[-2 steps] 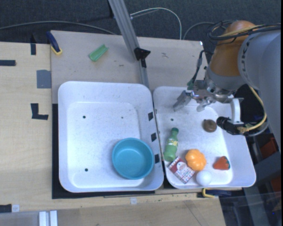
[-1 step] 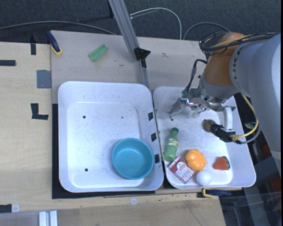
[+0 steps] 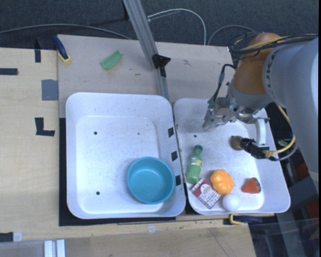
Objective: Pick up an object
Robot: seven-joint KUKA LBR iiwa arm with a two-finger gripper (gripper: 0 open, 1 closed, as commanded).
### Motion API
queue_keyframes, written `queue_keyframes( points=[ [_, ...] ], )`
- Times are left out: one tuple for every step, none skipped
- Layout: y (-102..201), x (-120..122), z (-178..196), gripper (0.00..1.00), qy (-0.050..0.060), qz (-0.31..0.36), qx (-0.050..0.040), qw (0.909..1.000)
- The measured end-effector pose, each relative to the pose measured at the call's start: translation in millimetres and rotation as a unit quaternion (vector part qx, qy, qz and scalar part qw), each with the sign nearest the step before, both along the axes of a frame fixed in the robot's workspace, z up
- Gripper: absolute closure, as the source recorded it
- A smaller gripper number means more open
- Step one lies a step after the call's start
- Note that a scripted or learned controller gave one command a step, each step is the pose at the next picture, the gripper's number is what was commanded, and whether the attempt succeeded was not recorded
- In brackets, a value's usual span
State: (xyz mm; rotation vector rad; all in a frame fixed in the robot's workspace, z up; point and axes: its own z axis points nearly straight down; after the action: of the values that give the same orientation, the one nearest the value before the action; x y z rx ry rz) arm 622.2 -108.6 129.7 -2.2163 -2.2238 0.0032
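While your gripper (image 3: 209, 121) hangs over the right bin's (image 3: 273, 189) far left part, you cannot tell how it is set, and it holds nothing. Your green bottle (image 3: 194, 165) lies near the bin's left wall, long axis running near to far, cap at the far end. An orange (image 3: 222, 181) sits beside it.

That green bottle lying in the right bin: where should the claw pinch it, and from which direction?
Probably across the middle of the green bottle, coming straight down from above. It lies flat on the floor of the right bin, its length running roughly up and down the picture, so its long sides face left and right. Its lower end is close to the red-and-white packet, so gripping higher looks safer.
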Motion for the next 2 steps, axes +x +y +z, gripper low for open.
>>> queue_keyframes(
  points=[
    [-5.0,-5.0,59.8,1.00,-0.004,-0.001,-0.0004,1.0000],
    [-4.6,-4.3,96.2,1.00,-0.003,-0.001,-0.0001,1.0000]
  ],
)
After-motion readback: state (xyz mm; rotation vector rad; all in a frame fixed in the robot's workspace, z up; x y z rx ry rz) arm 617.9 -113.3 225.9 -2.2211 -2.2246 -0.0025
